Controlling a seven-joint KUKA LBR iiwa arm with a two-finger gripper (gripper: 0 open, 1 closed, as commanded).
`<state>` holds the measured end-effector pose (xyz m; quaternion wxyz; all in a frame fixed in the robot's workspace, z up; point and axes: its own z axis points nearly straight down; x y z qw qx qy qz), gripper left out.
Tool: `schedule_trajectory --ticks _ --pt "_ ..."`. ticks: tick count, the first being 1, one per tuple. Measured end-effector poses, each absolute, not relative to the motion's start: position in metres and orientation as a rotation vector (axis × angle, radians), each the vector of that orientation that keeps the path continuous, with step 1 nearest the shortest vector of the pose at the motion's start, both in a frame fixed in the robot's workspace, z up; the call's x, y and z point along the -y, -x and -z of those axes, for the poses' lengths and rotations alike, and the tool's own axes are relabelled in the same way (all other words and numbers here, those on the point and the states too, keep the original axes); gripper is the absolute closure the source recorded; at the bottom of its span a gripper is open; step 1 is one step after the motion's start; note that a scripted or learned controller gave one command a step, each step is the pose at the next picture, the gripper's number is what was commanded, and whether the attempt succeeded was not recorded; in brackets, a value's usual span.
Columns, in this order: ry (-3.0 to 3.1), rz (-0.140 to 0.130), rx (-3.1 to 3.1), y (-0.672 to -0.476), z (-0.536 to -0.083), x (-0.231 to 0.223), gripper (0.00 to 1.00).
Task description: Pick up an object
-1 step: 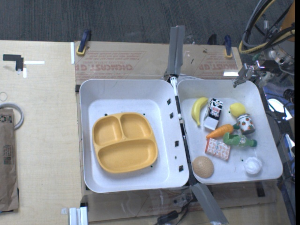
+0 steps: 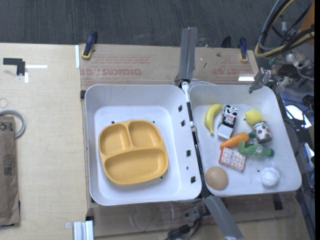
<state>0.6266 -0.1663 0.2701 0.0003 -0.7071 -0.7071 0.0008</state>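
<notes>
Pale bench (image 2: 45, 134) with two white bins (image 2: 92, 149), side by side.

Bright even overhead light, soft faint shadows, mild glare on white bins (image 2: 95, 149), slightly soft focus

the robot arm (image 2: 295, 59) sits at the frame's right edge, cut off there, its gripper (image 2: 257, 83) too small and too tangled in cables to read. a brown paper bag (image 2: 9, 169) on the bench is sliced by the left edge, its print too small to make out. the carrot (image 2: 234, 140) is partly covered by the green bottle (image 2: 255, 149), whose clear end blurs against the white bin (image 2: 287, 134). the label on the small can (image 2: 262, 132) is illegible, as is the pattern on the red-and-white packet (image 2: 232, 159). the black-and-white carton (image 2: 228, 121) shows markings too fine to identify. the grey post (image 2: 223, 219) runs off the bottom edge.
</notes>
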Motion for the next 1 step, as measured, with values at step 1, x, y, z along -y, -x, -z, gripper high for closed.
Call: schedule_trajectory --ticks 1 --pt "1.874 -0.001 2.523 -0.6295 -0.1352 0.105 0.0"
